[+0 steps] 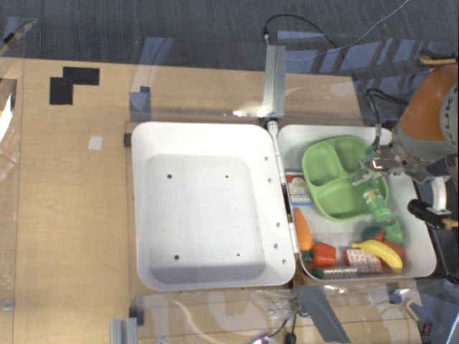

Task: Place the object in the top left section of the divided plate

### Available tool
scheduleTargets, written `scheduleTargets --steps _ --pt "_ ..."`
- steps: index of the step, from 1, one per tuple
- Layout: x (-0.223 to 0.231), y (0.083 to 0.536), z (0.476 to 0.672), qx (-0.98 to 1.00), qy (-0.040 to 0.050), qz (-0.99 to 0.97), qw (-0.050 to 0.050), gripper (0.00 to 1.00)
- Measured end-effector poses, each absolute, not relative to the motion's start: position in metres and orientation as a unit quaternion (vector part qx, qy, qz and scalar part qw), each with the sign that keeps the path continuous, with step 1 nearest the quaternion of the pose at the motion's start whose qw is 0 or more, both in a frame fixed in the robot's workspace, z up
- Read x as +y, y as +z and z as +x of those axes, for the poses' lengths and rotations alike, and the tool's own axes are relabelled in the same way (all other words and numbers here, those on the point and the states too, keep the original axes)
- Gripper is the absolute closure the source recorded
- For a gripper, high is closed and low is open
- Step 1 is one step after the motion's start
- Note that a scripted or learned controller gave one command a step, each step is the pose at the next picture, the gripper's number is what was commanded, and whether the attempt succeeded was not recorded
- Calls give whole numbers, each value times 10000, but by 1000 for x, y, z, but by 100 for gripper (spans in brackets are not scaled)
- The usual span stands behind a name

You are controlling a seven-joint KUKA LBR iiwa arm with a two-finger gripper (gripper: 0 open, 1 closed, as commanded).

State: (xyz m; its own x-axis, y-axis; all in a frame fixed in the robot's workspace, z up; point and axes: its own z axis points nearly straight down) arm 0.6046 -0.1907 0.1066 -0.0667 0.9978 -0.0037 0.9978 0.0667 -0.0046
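A light green divided plate (337,181) lies in the right bin (424,264), toward its back. My gripper (371,169) hangs over the plate's right side, where the sections meet. Just below it a small green bottle-shaped object (377,205) rests tilted across the plate's right rim. I cannot tell from the view whether the gripper touches or holds it. The orange band of the arm (430,110) sits above and to the right.
In front of the plate lie a carrot (303,230), a red pepper (324,253), a banana (382,253), a flat snack packet (361,261) and a small carton (297,190). The left bin (201,206) stands beside it, past a metal divider (275,77).
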Motion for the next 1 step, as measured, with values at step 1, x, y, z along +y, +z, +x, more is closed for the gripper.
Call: scheduleTargets --steps 1 --pt "-203 94 533 -7252 -52 -6885 -94 100"
